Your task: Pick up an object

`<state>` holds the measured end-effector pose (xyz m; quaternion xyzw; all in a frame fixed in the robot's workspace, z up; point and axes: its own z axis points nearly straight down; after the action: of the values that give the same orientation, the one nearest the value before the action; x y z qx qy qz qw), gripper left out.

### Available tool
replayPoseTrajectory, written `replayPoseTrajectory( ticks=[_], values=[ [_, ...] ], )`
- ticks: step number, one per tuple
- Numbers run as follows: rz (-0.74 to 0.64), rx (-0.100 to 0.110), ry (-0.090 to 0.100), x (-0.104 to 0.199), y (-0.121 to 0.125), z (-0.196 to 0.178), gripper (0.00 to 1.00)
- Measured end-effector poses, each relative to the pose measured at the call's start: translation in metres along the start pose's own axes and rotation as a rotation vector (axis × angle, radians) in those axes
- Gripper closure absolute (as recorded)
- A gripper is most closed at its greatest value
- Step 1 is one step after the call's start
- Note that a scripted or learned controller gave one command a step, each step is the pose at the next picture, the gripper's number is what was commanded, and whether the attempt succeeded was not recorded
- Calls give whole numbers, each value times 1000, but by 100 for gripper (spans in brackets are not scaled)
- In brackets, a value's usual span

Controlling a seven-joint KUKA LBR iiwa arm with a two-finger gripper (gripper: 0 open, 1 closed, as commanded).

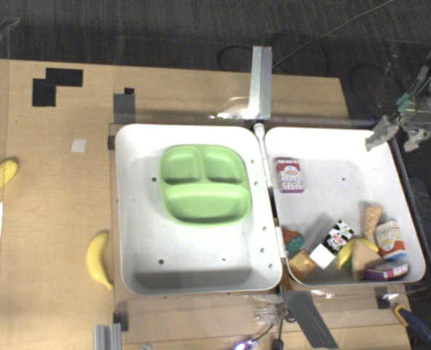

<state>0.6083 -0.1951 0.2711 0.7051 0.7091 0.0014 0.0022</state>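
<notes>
From above, the gripper (394, 133) hangs over the far right corner of the right bin (346, 188), its fingers spread apart and holding nothing. The toys (346, 250) lie heaped in that bin's near corner, a small carton (289, 175) apart from them; judging by this, the reach is just starting, and the arm must next come down over one item

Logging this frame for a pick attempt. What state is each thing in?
Gripper: above right bin's far right corner, holding nothing.
Green plate: flat in left bin.
Card box: lying flat, alone.
Toy pile: crowded in right bin's near corner.
Banana: on bench, outside bins.
</notes>
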Motion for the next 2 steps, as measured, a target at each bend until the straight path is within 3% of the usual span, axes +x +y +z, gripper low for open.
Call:
replayPoseTrajectory(
  ticks=[1, 2],
  values=[
    [-58, 2, 1, 44, -38, 93, 0],
    [-66, -10, 0, 47, -116, 180, 0]
  ],
)
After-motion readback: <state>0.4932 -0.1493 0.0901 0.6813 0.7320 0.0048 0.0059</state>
